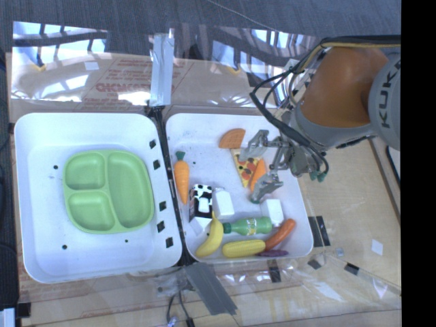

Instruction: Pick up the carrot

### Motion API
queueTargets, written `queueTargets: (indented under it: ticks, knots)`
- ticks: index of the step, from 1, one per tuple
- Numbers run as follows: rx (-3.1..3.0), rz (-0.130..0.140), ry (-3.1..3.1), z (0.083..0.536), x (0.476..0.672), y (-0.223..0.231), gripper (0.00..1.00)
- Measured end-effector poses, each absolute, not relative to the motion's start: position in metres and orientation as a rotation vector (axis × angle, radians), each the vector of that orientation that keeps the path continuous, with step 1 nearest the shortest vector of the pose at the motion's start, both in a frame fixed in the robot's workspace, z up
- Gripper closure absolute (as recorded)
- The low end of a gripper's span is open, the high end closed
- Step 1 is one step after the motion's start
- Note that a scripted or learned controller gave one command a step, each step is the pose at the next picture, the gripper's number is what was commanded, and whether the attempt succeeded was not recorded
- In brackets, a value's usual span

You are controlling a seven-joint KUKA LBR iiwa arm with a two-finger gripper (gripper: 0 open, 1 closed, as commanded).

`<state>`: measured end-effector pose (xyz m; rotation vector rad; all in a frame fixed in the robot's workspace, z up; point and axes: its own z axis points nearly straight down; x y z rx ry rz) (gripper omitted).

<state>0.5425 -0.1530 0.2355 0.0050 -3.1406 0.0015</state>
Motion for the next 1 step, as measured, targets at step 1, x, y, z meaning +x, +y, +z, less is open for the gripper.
queueTargets:
  ticks: [1]
  knots:
    - [-0.212,0.002,-3.137,0.0926,0.5690,-0.2013,0.00]
